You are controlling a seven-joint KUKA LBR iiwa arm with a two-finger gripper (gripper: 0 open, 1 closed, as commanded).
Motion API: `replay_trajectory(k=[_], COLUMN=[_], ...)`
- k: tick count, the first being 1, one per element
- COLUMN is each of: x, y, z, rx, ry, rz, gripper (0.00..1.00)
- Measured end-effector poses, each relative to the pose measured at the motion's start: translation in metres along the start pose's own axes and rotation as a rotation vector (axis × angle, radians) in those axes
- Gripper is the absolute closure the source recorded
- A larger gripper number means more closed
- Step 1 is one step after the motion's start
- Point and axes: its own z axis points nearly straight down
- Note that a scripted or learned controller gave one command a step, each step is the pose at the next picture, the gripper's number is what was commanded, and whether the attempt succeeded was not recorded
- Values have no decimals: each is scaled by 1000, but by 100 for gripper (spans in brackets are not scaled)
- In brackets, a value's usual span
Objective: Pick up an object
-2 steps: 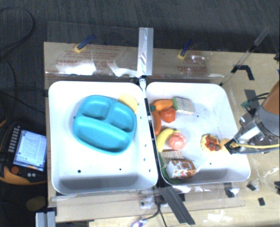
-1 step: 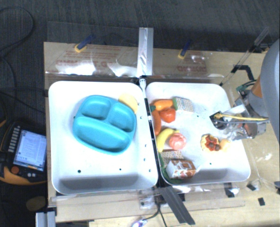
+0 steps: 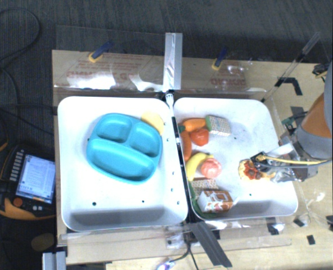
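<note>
While the arm (image 3: 315,134) reaches in from the right, the bench (image 3: 256,75) carries two shallow white bins side by side. The left bin (image 3: 76,207) holds a large blue divided plate (image 3: 124,146), with a small yellow piece (image 3: 153,120) touching its upper right edge, against the wall between the bins.

The right bin (image 3: 251,120) holds the toy food, grouped along its left wall: an orange carrot (image 3: 191,124) at the top, a speckled grey block (image 3: 218,125) just beside it, a red piece (image 3: 199,137) below the carrot, a yellow banana (image 3: 194,163) touching a pink round piece (image 3: 210,168), and a printed carton (image 3: 214,200) near the front wall.

The pincer (image 3: 260,169) sits low over the right part of this bin, well apart from that group. A small orange and red object (image 3: 248,170) lies at its tip. Whether the pincer is apart, together, or clamped on that object cannot be told; the tip is too cluttered to read.

Judged from this layout, the step in hand is the grasp at the small object, with the lift not yet made. The next move calls for a firm closure on the object, then a straight rise clear of the bin wall. If the grasp fails, the grouped items at the left wall offer alternatives.
</note>
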Motion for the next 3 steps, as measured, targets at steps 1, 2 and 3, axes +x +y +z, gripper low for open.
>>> replay_trajectory(k=[1, 2, 3], x=[-12, -17, -17], y=[-40, -18, -17], z=[-123, -57, 5], rx=[-2, -1, 1], ry=[1, -1, 0], rz=[-253, -24, 13], gripper=[100, 100, 100])
